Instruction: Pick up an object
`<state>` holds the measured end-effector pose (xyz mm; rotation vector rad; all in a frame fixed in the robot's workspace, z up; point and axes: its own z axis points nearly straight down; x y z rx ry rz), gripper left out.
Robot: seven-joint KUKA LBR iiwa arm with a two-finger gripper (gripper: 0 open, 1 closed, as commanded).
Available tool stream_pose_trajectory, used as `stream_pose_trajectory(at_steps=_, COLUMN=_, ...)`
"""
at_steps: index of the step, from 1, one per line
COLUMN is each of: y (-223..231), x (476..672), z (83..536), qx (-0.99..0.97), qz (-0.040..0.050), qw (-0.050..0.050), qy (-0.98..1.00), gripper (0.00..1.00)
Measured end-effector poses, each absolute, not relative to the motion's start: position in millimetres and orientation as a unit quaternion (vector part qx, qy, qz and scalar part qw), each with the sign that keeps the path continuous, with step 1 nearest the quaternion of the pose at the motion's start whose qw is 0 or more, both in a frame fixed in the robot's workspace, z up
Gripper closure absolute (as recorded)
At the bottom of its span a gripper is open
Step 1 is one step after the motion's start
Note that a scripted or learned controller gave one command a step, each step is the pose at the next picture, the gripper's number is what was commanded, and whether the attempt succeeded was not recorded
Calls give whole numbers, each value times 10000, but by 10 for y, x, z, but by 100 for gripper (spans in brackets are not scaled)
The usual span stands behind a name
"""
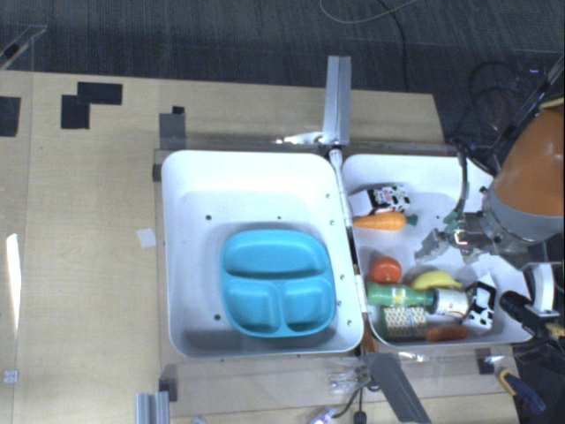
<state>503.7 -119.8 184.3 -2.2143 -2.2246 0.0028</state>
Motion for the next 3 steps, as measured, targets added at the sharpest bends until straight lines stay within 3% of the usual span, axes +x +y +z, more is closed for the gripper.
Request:
stream_pose_trajectory(at_steps=1, y=-1514, x=4954, z=1212, qx=-7383, qz=10, qw=22, qy=-6744, gripper=0)
stream_pose_trajectory(at_steps=2, y=-1578, x=4945, z=1104, qx=-7364, qz=-14, qw=-3, qy=-6766, gripper=0)
stream_pose_trajectory(at_steps=3, y=-1508, x=5160, z=894, qx=-8233, qz=-71, qw=-52, qy=-5675, gripper=0)
